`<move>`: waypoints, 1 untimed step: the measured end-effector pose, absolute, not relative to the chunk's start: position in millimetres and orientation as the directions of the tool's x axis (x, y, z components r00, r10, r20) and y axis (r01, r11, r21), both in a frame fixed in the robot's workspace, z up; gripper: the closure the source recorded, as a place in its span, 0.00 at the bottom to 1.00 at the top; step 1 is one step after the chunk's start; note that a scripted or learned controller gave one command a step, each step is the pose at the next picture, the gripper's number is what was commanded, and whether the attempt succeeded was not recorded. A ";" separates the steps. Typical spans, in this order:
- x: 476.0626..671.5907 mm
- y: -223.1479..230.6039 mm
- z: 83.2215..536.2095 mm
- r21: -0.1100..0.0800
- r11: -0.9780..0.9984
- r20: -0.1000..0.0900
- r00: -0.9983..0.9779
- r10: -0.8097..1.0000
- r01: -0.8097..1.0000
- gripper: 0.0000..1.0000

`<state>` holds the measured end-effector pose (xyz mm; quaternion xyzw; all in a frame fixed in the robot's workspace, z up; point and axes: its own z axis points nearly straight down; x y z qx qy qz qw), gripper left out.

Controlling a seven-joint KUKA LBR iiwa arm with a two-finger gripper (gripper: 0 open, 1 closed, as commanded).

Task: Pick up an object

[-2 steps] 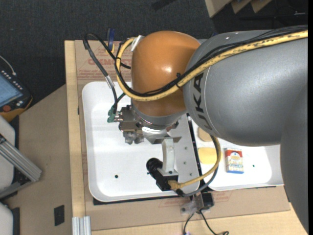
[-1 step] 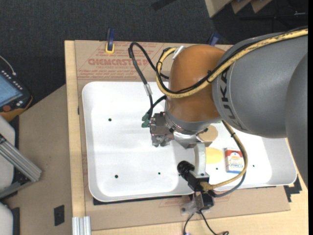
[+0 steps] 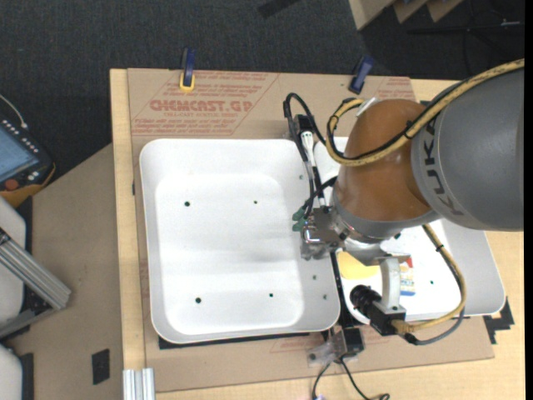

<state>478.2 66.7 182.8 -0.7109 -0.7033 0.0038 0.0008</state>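
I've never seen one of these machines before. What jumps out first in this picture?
The big grey arm with its orange band swings in from the right and hangs over the right bin, hiding most of it. Beside it sits the left bin, broad and white. Black and yellow cables loop round the wrist.

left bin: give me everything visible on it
The left bin is a shallow white tray, plastic by the look, with rounded corners and a raised rim. Four small dark dots mark its floor, roughly at the corners of a square. It lies flat on a brown board, its right rim beside the arm.
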 end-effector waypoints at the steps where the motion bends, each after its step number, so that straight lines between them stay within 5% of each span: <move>1: 478.6 -52.4 184.9 0.000 -0.015 -0.006 0.015 1.000 1.000 1.00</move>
